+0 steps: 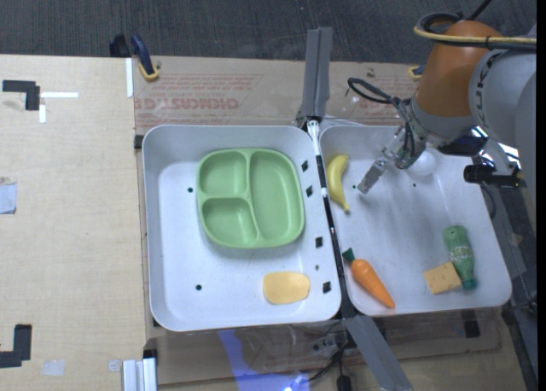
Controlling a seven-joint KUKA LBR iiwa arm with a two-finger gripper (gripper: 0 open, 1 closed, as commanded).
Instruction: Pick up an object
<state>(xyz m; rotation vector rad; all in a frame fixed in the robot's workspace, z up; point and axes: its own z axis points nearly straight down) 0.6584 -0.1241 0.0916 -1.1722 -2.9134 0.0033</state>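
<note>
Two white bins (pixel 162 236) on a bench; gripper (pixel 368 181) hangs in the right bin, nothing seen held.
Finger state: cannot tell. Banana (pixel 339 179) lies just left, against the wall; a descent could jam there.

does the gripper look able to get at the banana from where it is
Probably yes. The gripper hangs in the right bin just right of the banana, with bare bin floor between them. The banana lies close against the bin's left wall, which might crowd a finger.
</note>
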